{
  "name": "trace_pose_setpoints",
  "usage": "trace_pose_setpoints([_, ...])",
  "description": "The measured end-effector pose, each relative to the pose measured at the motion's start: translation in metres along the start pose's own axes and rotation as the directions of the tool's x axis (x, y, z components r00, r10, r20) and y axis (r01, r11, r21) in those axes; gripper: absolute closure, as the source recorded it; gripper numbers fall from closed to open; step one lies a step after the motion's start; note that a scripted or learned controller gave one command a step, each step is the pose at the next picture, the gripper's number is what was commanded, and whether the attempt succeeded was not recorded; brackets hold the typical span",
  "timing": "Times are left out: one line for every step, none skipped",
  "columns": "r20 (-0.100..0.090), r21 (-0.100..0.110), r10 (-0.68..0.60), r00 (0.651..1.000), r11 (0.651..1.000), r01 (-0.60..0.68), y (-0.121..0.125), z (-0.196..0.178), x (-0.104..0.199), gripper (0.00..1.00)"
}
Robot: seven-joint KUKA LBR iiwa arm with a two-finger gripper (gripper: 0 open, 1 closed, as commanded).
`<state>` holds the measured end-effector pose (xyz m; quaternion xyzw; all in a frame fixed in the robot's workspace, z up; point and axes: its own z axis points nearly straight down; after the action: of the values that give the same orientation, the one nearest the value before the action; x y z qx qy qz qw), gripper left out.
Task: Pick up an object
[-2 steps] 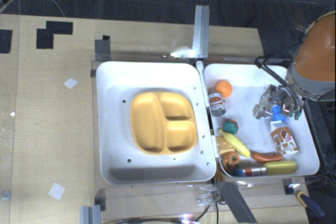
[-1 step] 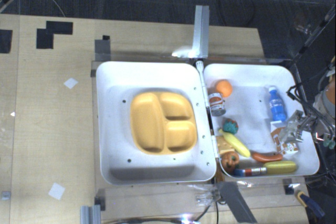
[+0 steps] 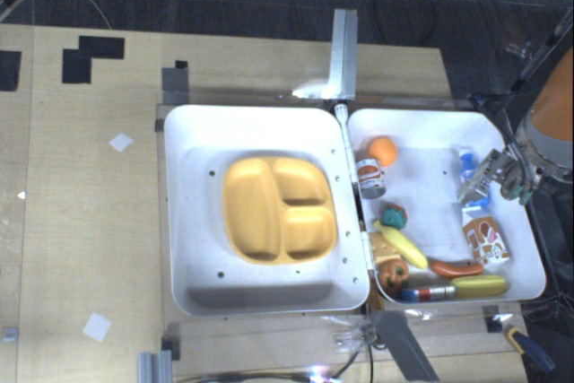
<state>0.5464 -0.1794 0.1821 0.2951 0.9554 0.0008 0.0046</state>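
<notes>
Left bin (image 3: 184,193): white, shallow, holding one yellow divided tray (image 3: 276,209) near its middle, three compartments, its long side running roughly from the far edge toward the near edge. Right bin (image 3: 430,126): white, set flush against the first along a shared rim. Contents, from that rim outward: a small can (image 3: 369,178) with a brown and white label, standing close to the rim; an orange ball (image 3: 383,150) just behind it, nearly touching; a small green and dark toy (image 3: 393,215) nearer the front; a yellow banana (image 3: 403,247), long axis slanting from upper left to lower right, its lower end toward the front wall; a reddish round piece (image 3: 391,272) beside the front corner; a marker (image 3: 429,292) with red and blue sections lying along the front wall, pointing left to right; a brown sausage-shaped piece (image 3: 456,266) curving above it; a yellow-green oblong piece (image 3: 479,285) lying left to right against the front wall; a small brown and white carton (image 3: 485,239), flat, long axis tilted slightly from upright in the view; a blue item (image 3: 466,163) toward the back, too small to identify. My gripper (image 3: 485,178): over the right side of this bin, between the blue item and the carton; I cannot tell whether my hand is spread or pressed together, and nothing shows between its tips.
</notes>
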Motion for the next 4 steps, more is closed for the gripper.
trace_pose_setpoints([-0.002, 0.002, 0.426, 0.905, 0.905, -0.426, 0.036, -0.012, 0.027, 1.0])
trace_pose_setpoints([0.002, 0.002, 0.339, 0.941, 0.941, -0.339, -0.024, -0.046, 0.037, 1.0])
trace_pose_setpoints([0.0, 0.006, 0.86, 0.511, 0.511, -0.86, 0.027, -0.039, 0.033, 1.0])
trace_pose_setpoints([0.001, 0.006, 0.866, 0.499, 0.499, -0.866, 0.036, -0.025, -0.009, 1.0])
